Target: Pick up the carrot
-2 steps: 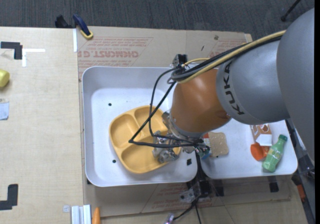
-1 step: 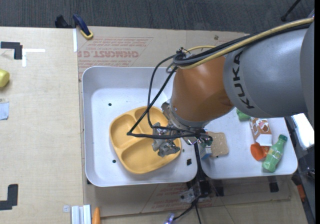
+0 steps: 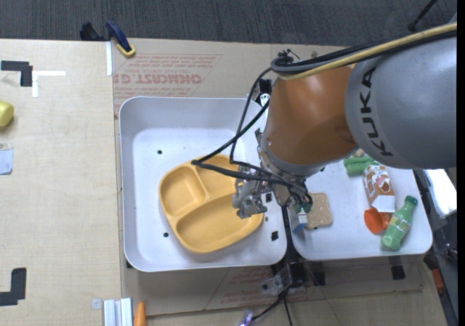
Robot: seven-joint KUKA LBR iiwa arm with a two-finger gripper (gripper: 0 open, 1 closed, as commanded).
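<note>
Orange and stubby, the carrot (image 3: 373,221) lies in the right bin (image 3: 349,250), well to the right of the plate (image 3: 200,212). Only part of it shows: a green bottle (image 3: 399,224) touches it on the side away from the plate, and a red-and-white packet (image 3: 378,185) overlaps its far end. A green item (image 3: 355,166) sits behind the packet, a little nearer the plate. A slice of toast (image 3: 319,211) lies between the carrot and the plate, close to the wall shared by the bins.

The plate is yellow, with divided compartments, and rests in the left bin (image 3: 142,172). The end effector (image 3: 251,205) hangs over the plate's right rim, well apart from the carrot, with nothing seen in its grip. Whether it is spread or pressed together cannot be told from this angle. Above it the arm (image 3: 363,117), orange-banded and grey, covers the strip between the plate and the packet. Black cables (image 3: 240,139) trail from the wrist over the plate's far edge.

A small yellow object (image 3: 5,114) sits on the bench (image 3: 58,208) far left of the plate.
</note>
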